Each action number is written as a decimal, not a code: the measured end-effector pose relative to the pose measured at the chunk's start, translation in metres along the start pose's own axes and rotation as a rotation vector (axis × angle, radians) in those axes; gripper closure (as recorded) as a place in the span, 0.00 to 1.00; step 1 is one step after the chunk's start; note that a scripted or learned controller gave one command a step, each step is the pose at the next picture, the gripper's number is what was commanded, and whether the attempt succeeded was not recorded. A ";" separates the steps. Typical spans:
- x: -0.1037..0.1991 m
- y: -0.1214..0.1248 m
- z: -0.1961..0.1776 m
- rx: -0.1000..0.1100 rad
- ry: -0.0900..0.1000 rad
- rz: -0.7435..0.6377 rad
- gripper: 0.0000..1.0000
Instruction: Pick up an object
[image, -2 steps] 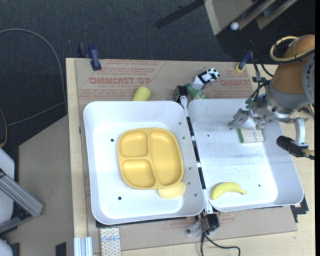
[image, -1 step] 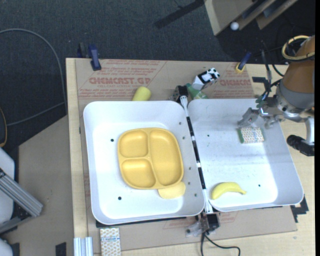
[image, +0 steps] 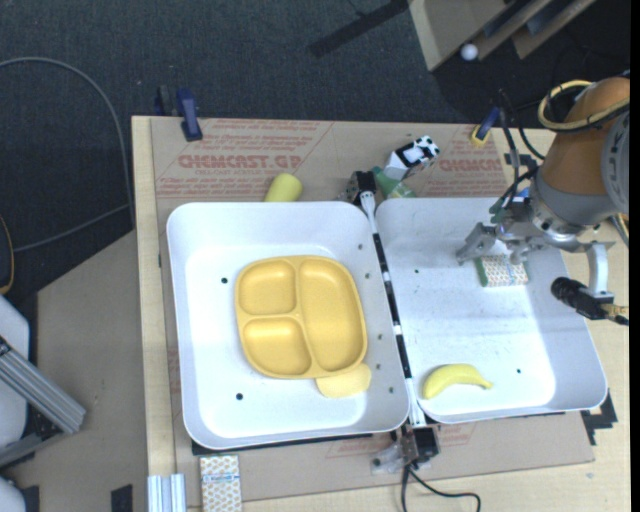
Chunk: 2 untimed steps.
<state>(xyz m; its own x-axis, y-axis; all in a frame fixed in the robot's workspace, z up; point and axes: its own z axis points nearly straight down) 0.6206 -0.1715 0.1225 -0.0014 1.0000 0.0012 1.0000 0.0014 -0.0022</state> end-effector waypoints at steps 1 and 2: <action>-0.037 0.046 0.016 -0.003 -0.003 0.001 0.00; 0.001 0.009 0.020 -0.001 0.000 0.000 0.00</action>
